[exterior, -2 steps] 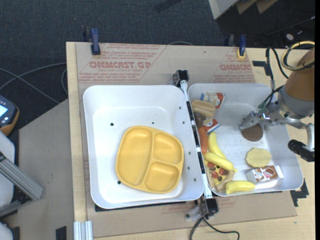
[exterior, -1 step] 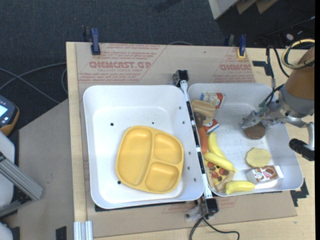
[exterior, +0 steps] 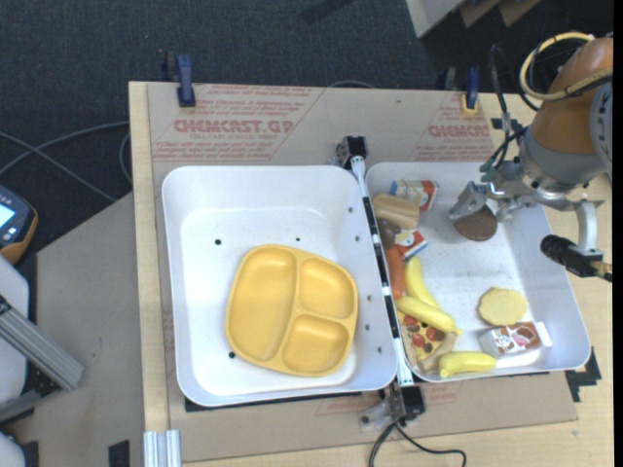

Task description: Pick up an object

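Brown disc (exterior: 477, 228) lay in the right bin (exterior: 569, 305) near its far wall, directly under the end effector (exterior: 484, 202), whose opening I could not tell.

My arm (exterior: 574, 115) is running off the right edge. My gripper (exterior: 479, 202) is covering part of a brown disc (exterior: 477, 228), fingers unreadable.

A flat brown disc (exterior: 477, 227) lies near the right bin's far wall, directly under the pincer (exterior: 481, 198)
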`<state>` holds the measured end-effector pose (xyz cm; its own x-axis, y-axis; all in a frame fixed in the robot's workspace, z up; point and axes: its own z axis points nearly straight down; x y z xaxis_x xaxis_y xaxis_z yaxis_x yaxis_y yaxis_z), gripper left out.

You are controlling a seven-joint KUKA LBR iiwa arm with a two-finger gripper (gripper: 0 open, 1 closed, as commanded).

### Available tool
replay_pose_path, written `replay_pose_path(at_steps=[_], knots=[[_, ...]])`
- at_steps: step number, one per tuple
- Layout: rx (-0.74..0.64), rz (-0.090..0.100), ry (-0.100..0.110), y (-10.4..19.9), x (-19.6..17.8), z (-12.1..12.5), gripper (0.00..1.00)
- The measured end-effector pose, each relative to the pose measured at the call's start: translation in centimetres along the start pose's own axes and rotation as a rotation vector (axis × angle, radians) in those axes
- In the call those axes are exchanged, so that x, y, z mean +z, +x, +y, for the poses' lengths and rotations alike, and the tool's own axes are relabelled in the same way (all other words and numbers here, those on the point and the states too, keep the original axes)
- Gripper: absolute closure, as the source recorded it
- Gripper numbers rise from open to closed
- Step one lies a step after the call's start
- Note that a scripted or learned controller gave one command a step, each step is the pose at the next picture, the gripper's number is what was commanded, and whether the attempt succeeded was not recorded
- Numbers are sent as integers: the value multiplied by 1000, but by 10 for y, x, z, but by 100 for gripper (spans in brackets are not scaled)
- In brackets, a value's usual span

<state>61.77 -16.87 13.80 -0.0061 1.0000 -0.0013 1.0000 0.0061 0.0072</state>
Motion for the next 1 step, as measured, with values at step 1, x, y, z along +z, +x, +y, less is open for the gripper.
replay_pose_path(at_steps=[1], knots=[[0,0,0,66,-46,32,100]])
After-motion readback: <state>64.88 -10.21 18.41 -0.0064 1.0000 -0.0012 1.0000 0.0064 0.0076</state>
